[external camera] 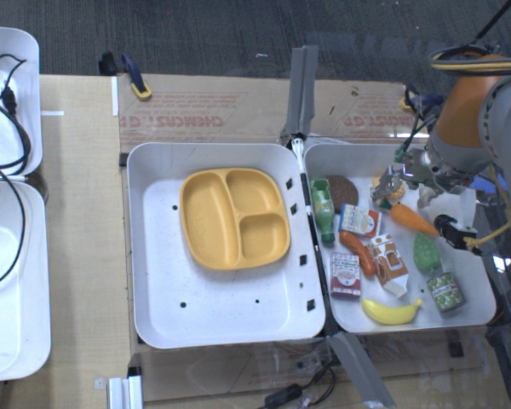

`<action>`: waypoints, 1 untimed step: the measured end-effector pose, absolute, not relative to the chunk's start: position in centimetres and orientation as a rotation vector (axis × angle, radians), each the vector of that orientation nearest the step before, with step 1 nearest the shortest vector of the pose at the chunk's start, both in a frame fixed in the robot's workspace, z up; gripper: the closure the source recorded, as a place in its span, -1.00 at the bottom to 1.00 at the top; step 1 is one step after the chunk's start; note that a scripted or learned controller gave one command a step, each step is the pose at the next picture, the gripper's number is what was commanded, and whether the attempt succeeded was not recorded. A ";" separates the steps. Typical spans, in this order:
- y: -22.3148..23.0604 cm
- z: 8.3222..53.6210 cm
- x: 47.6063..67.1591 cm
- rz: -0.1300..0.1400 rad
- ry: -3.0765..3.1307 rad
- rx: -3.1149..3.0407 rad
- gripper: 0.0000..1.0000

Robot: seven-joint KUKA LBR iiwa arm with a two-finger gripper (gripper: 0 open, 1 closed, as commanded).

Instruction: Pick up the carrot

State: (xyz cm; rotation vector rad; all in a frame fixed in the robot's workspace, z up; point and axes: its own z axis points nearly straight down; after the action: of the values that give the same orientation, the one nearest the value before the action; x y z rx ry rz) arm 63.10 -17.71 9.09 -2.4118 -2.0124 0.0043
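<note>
**Carrot and bins before the grasp**

Left of the carrot [413,221], the left bin [153,313] holds a yellow plate [235,217]; the right bin [485,305] holds the carrot among food items. I judge it light, stiff, smooth; grip mid-length. I cannot tell the gripper [392,184] opening, just beside its blunt end.

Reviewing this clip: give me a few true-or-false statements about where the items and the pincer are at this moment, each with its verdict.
1. The yellow plate lies in the left bin. True.
2. The carrot lies on the yellow plate. False: it lies in the right bin.
3. The banana lies near the right bin's front edge. True.
4. The pincer hovers over the left bin. False: it is over the right bin, beside the carrot.
5. The green bottle lies by the right bin's left wall. True.
</note>
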 end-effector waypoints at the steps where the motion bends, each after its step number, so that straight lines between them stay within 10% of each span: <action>1: -17.8 10.0 63.1 0.005 -2.014 -2.411 1.00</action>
State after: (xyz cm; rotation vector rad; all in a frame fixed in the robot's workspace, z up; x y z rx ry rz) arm 63.13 -17.76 10.02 -2.4114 -2.0140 0.0054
